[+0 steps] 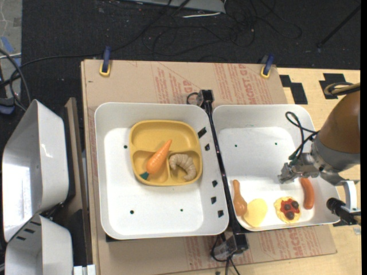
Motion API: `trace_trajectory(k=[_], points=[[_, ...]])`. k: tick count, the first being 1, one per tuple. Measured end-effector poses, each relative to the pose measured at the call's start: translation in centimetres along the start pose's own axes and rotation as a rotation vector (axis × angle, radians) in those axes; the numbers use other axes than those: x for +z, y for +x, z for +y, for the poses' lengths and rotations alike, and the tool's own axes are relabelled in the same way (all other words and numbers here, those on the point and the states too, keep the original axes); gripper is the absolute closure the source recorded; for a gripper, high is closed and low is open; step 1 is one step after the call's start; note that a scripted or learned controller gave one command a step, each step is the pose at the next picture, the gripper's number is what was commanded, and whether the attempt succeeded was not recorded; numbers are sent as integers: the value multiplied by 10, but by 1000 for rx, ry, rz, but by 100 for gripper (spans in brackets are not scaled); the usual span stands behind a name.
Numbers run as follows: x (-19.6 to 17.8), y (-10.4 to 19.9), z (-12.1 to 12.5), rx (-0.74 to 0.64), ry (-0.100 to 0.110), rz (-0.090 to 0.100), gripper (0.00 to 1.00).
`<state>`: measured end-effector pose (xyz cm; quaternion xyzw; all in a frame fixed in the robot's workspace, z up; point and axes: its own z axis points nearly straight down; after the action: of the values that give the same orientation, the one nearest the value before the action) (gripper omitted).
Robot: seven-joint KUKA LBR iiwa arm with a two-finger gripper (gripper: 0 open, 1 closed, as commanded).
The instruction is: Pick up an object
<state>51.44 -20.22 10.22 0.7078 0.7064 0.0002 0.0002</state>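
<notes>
A grey two-finger gripper [291, 173] hangs low over the right-hand white bin [258, 136], near that bin's right side, and whether it is released or clenched on anything cannot be told from this overhead angle. Above it the arm's wrist shows an orange band [343, 122] as the arm enters from the right edge. Just beside the gripper, toward the bin's near right corner, lies a small red sausage [308, 192], set roughly lengthwise; whether the gripper touches it is unclear. Left of the sausage, along the bin's near wall, sits a small pizza-like disc [287, 208] with red and dark toppings, then a pale yellow round piece [256, 210], then an orange drumstick-shaped piece [237, 196] touching the yellow one. The left-hand white bin [114, 199] holds a yellow divided plate [166, 132]. In the plate's near left compartment lies a toy carrot [158, 157], tilted across the divider, and in the near right compartment a curled tan shrimp [183, 164]. Both bins rest on a brown cardboard sheet [166, 79] with black cables [172, 33] on the dark floor beyond.
</notes>
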Motion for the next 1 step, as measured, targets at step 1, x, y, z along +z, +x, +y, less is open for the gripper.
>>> trace_trajectory(k=[1], points=[[-43, -1, 4, -4, -4, -2, 100]])
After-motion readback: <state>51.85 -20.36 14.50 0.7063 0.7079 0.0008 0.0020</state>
